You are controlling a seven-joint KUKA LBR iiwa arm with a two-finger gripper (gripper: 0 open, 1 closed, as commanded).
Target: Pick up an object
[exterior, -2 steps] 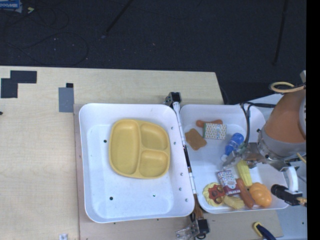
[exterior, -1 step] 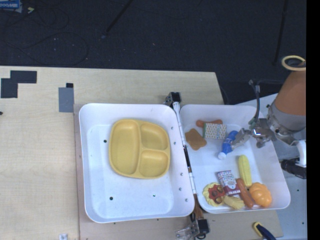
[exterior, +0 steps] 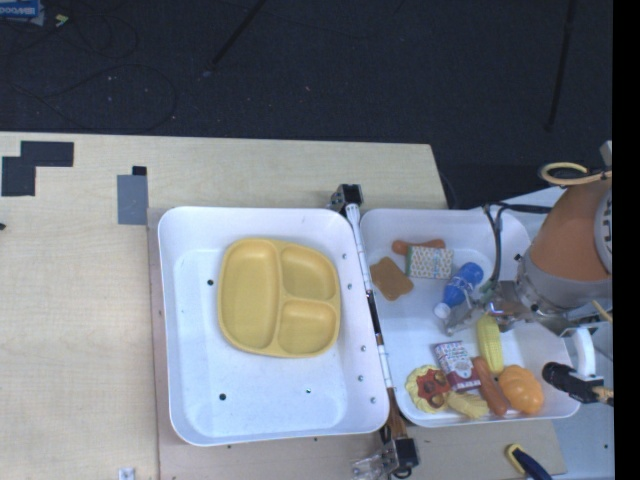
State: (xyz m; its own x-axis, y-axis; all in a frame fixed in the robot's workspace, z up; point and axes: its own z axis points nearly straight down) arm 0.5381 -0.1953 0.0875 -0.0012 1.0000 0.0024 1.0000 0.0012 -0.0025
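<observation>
The right bin (exterior: 408, 333) holds several small toys. Among them are a blue-and-clear bottle (exterior: 461, 286), a brown toast slice (exterior: 391, 278), a green patterned box (exterior: 430, 262), a yellow corn cob (exterior: 490, 344), a red-and-white carton (exterior: 453, 356), a sausage (exterior: 490, 386) and an orange fruit (exterior: 521, 389). My gripper (exterior: 478, 311) hangs low over the bin's right half, just right of the bottle's lower end and above the corn cob. The grey wrist and orange band (exterior: 570, 243) hide what lies beneath them.
In the left bin (exterior: 190, 368) lies a yellow divided plate (exterior: 280, 296). A hinge bar (exterior: 365, 288) runs between the two bins. A red-and-yellow flat toy (exterior: 428, 386) sits at the right bin's front edge. Cables loop by the arm at right.
</observation>
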